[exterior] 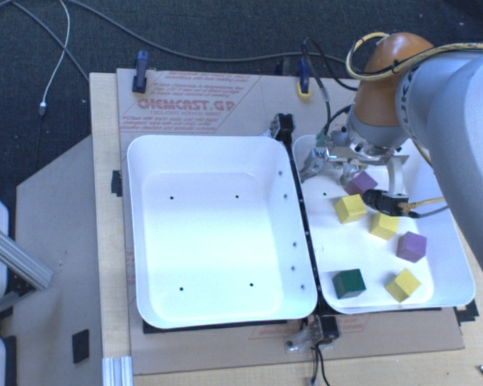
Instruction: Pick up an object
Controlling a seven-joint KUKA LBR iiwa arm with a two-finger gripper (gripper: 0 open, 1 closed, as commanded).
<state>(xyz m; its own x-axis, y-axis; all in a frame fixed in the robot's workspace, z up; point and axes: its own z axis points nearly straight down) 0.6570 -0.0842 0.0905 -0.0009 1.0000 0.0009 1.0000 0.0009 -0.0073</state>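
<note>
**Gripper low over the right bin's far end, purple block just beside it**

The gripper [356,166] sits in the far part of the right bin [443,296], under the orange-banded wrist; whether it is released or clenched cannot be told from this angle. The closest object is a purple block [360,183], touching or just below the gripper on its near side. A yellow cube [350,208] lies a little nearer the camera. Farther out lie another yellow cube [384,226], a second purple block [411,246], a green cube [348,283] and a third yellow cube [403,285]. The left bin [217,155] lies well apart.
</note>
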